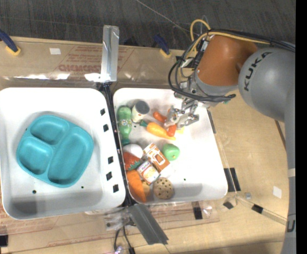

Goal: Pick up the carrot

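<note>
On the tabletop (259,157), the left white bin (5,142) held a teal divided plate (55,150). Faint red print on the cardboard behind that bin was too blurred to read. In the right bin (206,157), a green bottle (124,121) stood nearest the plate, with a small orange-and-white carton (154,159), its label illegible, a green apple (171,152) and a cookie (163,188) further from it. The carrot (157,129), orange and tapered, lay slanted just above the carton. The tool (182,115) hung at the carrot's far end, beside it; whether its fingers were spread or pressed together could not be told. "KUKA" read in part on the grey arm (264,83).
</note>
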